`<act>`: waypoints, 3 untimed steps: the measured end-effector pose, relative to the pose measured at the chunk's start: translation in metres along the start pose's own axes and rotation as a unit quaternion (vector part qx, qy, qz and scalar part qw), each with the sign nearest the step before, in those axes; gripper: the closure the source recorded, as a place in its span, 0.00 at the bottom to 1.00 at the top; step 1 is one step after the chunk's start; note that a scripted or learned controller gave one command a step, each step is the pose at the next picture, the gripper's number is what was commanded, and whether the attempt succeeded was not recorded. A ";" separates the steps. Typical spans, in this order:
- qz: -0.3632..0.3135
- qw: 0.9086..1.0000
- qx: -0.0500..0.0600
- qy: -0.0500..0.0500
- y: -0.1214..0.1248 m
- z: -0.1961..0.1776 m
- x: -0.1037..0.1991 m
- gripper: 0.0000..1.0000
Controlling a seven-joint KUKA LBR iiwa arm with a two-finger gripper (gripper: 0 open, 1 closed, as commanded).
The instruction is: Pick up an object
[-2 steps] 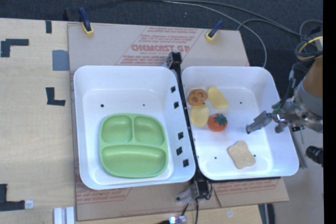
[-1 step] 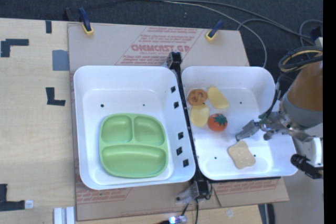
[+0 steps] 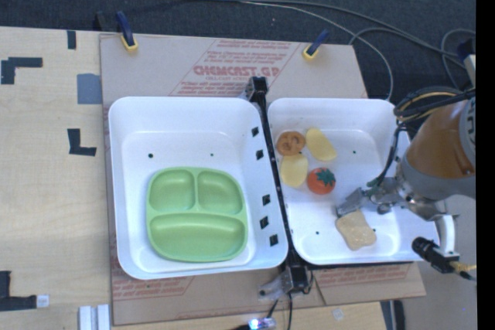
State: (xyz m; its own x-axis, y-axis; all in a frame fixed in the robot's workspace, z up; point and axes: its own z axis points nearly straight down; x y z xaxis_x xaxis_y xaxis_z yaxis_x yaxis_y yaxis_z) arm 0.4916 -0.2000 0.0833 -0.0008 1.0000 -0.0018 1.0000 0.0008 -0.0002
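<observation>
Nearest, a tan bread-slice toy (image 3: 356,230) lay by the right white bin's (image 3: 387,116) front edge. Whether the gripper's (image 3: 352,203) fingers were apart, I could not tell; descending offset might nudge the slice away.

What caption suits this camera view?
Gripper low in the right bin just above a bread slice; green tray in the left bin.

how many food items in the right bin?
5: brown round piece, yellow piece, pale yellow piece, tomato, and bread slice beside the gripper.
</observation>
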 end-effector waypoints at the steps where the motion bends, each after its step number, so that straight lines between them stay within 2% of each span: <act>1: 0.000 1.000 -0.002 -0.001 0.001 -0.014 -0.001 1.00; 2: 0.000 1.000 -0.001 0.000 -0.008 -0.063 -0.002 1.00; 3: -0.001 1.000 -0.003 0.000 -0.006 -0.123 0.006 1.00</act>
State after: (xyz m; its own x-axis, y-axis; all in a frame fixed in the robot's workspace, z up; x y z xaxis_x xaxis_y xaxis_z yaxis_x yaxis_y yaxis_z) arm 0.4861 -0.1938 0.2065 -0.0025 1.0000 -0.0019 1.0000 0.0025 0.0052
